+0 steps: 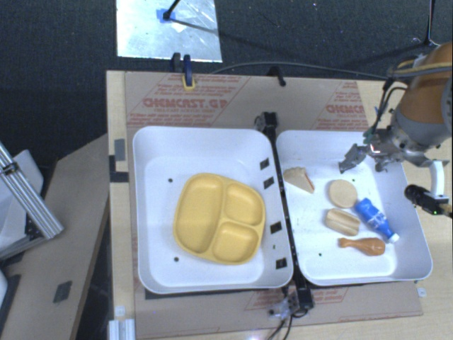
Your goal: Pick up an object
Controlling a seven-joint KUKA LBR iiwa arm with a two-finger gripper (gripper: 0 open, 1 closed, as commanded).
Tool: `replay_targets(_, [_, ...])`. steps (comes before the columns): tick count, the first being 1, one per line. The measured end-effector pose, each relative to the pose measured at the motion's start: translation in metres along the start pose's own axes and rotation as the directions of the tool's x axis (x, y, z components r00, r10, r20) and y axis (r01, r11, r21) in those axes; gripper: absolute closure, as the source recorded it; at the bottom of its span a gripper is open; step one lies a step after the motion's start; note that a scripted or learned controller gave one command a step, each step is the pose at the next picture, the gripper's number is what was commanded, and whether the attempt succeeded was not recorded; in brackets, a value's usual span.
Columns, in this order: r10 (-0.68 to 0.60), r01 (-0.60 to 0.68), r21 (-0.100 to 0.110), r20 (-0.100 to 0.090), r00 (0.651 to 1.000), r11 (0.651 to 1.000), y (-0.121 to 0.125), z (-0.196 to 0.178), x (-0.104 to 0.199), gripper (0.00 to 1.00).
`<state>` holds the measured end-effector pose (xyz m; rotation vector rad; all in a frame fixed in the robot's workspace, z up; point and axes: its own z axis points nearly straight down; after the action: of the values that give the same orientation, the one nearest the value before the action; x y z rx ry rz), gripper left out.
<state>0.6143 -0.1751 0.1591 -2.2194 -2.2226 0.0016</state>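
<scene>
judged as the approach step: nothing lifted yet, and no target plainly chosen. hovered over the upper right of the right-hand shallow white bin (pixel 407 257), the grey two-finger gripper (pixel 369 154), with nothing seen between its fingers; open or closed could not be told at this slant. lay lower in that bin, all the candidates: a pale wedge like a slice of cheese or bread (pixel 299 179) near the divider, a round tan disc like a biscuit (pixel 342 193), a tan bread-roll shape (pixel 343 222) just below it, a blue plastic bottle with a white cap (pixel 374 219) beside both, and a brown drumstick-shaped toy (pixel 362 245) lowest. probably called for next: a drop toward one piece with clear room on two sides, the wedge or the drumstick being best apart. likely trouble: disc, roll and bottle crowded close, so a neighbour nudged instead of gripped. well aside, in the left-hand white bin (pixel 152 190), a yellow three-compartment plastic tray (pixel 219 218), no obstacle.
</scene>
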Motion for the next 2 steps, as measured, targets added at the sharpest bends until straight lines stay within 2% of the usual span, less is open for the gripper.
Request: replay_targets(2, [-0.001,0.001,0.0,0.0,1.0,1.0,-0.001,0.076,-0.001,0.0])
